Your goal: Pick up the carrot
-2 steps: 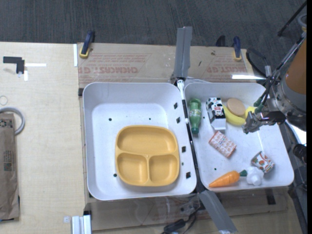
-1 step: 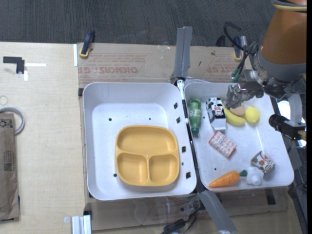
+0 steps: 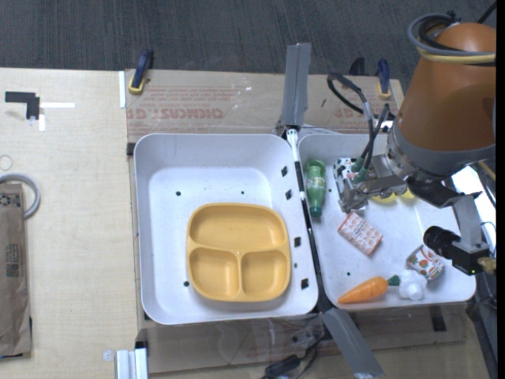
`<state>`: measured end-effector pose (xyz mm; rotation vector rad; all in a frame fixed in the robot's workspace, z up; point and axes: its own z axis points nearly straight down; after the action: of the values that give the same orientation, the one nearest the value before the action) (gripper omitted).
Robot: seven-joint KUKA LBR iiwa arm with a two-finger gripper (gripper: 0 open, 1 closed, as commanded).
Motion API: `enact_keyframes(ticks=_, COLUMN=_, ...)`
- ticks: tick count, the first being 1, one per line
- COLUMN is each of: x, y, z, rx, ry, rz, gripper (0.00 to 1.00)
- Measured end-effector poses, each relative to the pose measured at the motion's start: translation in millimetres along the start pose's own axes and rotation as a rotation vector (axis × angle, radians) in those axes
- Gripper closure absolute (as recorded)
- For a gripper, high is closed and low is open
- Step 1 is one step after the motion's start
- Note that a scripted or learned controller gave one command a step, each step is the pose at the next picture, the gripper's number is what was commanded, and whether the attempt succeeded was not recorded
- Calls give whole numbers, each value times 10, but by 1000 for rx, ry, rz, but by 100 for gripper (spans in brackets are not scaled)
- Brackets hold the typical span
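End effector (image 3: 353, 192) hanging over far part of right bin (image 3: 458, 294), just right of green bottle (image 3: 315, 185); jaw state cannot tell, blurred against clutter. Nothing seen between its tips. Carrot (image 3: 365, 290) lying at near edge of same bin, well apart from end effector, leafy end pointing right toward white object (image 3: 411, 289). Pink patterned packet (image 3: 360, 234) between the two. Yellow divided plate (image 3: 237, 251) in left bin (image 3: 154, 212).

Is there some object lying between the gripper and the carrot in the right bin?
Yes. The gripper hangs over the far part of the right bin, and the carrot lies by the near wall. A small pink patterned packet lies between them, on the straight path.
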<state>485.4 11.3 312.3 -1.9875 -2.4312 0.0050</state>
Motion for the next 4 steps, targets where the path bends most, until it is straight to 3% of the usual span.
enact_keyframes(ticks=1, x=519, y=127, z=440, rx=1, ry=0, rz=-4, gripper=100)
enact_keyframes(ticks=2, x=-88, y=276, z=12, rx=-2, ry=-1, rz=-303, gripper=100)
enact_keyframes(ticks=3, x=721, y=322, z=1218, rx=0, ry=0, rz=-406, gripper=100)
enact_keyframes(ticks=4, x=1035, y=836, z=507, rx=-3, ry=-1, rz=-418, gripper=100)
